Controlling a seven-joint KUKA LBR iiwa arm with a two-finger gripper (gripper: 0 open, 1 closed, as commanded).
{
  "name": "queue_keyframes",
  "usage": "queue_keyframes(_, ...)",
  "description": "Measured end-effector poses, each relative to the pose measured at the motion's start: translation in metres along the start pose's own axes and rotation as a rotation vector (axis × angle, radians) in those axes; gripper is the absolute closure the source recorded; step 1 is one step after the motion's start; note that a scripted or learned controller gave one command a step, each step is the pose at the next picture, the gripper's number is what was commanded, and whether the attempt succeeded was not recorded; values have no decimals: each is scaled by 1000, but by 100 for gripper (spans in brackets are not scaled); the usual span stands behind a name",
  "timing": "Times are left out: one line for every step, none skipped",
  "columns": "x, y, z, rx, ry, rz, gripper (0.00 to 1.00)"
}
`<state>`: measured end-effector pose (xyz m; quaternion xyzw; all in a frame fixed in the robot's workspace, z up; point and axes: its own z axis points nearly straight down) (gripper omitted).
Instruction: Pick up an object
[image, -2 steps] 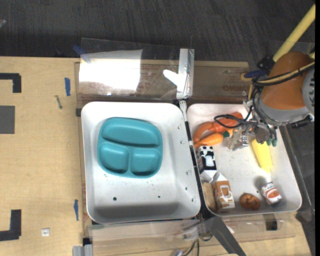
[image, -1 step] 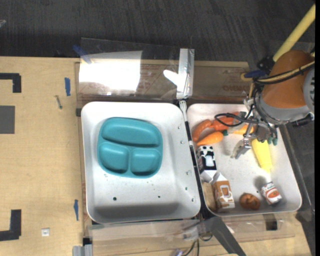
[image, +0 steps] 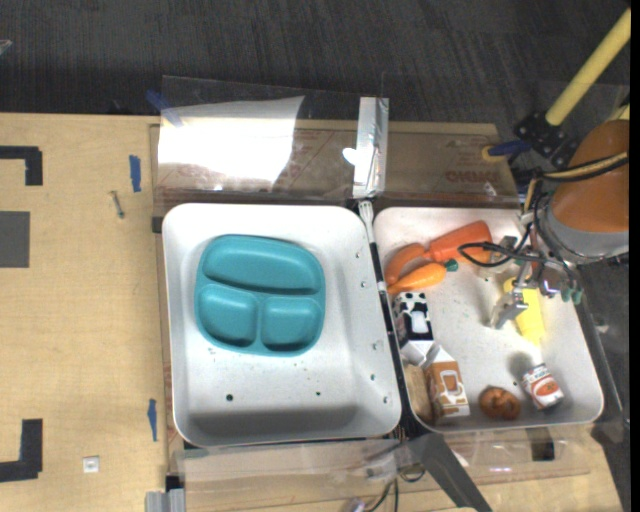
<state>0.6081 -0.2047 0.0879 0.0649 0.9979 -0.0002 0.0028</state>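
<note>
The right bin (image: 585, 345) holds several small objects. An orange carrot toy (image: 462, 238) and a smaller one (image: 415, 272) lie at its back left. A black-and-white item (image: 416, 318) and a small carton (image: 446, 388) line the left wall. A brown round piece (image: 499, 401) and a red-and-white can (image: 542, 386) sit near the front. My gripper (image: 508, 305) hangs low over the right half of this bin, beside a yellow object (image: 532, 318) that partly hides behind it. Nothing is visibly held.
The left bin (image: 340, 390) carries a teal divided plate (image: 261, 292). The arm's orange band (image: 598, 170) and cables crowd the right bin's back right corner. A clear plastic sheet (image: 235, 150) lies behind the left bin.
</note>
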Motion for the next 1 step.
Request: queue_keyframes(-4,1,-14,1,-16,-1,100)
